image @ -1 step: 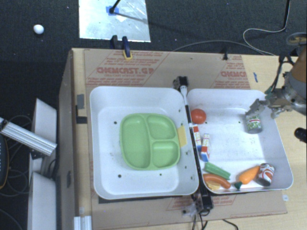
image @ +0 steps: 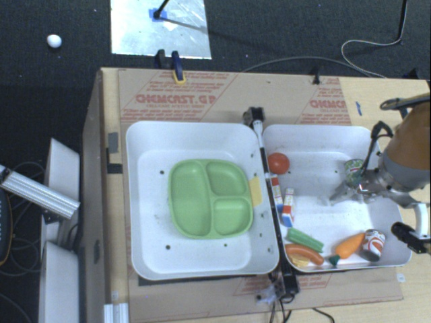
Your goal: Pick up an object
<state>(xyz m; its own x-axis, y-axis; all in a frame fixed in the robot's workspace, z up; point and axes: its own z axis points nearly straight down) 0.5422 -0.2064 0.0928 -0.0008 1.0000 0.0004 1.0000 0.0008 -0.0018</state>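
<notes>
Bins number two, side by side on the surface. One left bin holds one green divided plate with three compartments, and a small yellow piece lies just beside the plate at its 3 o'clock. One right bin holds the loose things: one red tomato, one small red, white and blue carton, one green pod-shaped toy, one hot dog in a bun, one orange carrot and one small red and white can.

One grey arm with its orange band comes in from 3 o'clock, and the gripper sits low in the right bin near its far right part. A crumpled greenish thing shows at the gripper's 12 o'clock, touching or nearly so. Whether the gripper is spread or pressed together cannot be told here. The tomato lies well apart at the gripper's 9 o'clock; the carrot and can lie near its 6 o'clock.
</notes>
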